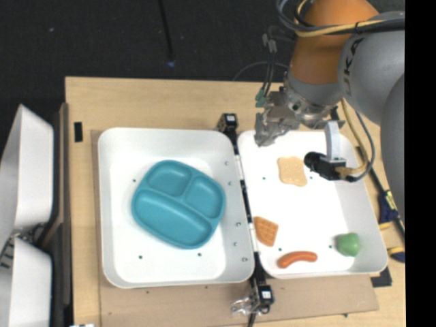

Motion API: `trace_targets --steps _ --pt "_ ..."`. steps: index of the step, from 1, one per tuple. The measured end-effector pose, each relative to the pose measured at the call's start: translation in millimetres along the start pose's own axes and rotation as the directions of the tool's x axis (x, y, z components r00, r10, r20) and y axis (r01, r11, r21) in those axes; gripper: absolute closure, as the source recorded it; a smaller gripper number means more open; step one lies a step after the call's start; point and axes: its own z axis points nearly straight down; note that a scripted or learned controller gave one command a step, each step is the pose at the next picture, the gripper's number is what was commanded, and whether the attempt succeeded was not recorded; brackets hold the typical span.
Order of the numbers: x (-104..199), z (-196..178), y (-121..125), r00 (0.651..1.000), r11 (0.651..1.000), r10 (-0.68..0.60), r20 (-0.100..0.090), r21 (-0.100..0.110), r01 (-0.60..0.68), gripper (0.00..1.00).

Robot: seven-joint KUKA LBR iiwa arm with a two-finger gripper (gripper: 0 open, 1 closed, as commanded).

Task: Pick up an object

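We cannot tell the state of the fingers; the gripper (266,136) sits over the right bin's (354,213) far left corner, nothing visible in it. Just beside it: the bread slice (293,172). The waffle piece (266,231) lies at the left wall, the sausage (297,258) and green object (348,244) along the near edge. The left bin (116,251) holds a teal divided plate (178,204).
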Motion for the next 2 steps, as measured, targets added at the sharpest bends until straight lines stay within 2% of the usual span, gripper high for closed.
trace_targets --steps 1,2 --pt "38.7 14.7 17.8 1.000 1.000 0.002 0.001 -0.001 -0.002 1.00" --pt "89.3 28.5 22.7 1.000 1.000 0.000 0.000 0.001 0.000 1.00"
